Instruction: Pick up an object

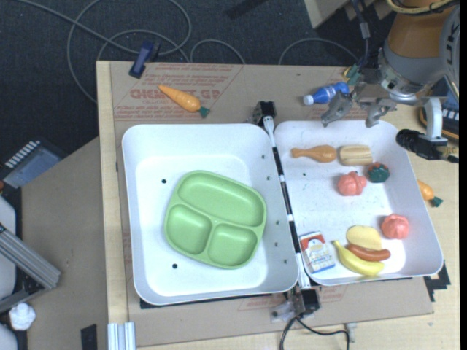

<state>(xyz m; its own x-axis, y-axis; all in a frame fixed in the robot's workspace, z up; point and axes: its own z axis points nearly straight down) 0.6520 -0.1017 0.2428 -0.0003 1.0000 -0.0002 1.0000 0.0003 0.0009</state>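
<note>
My gripper [354, 115] hangs over the far rim of the right bin [430, 246], its two fingers spread open with nothing between them. Just in front of it in that bin lie a tan drumstick [314, 152] and a beige bread piece [355, 154]. Further forward are a dark red fruit with a green top [377, 172], a pink fruit [351, 184], a red fruit [395, 226], a banana [356, 261] with a hot dog [368, 252] and a yellow fruit [363, 235], and a small carton [315, 251].
A green divided plate [214, 219] lies in the left bin [139, 159]. On the board behind the bins are a carrot [182, 98], a blue bottle [325, 94] and a blue clip [144, 59]. A small orange piece [427, 192] lies outside the right bin's right wall.
</note>
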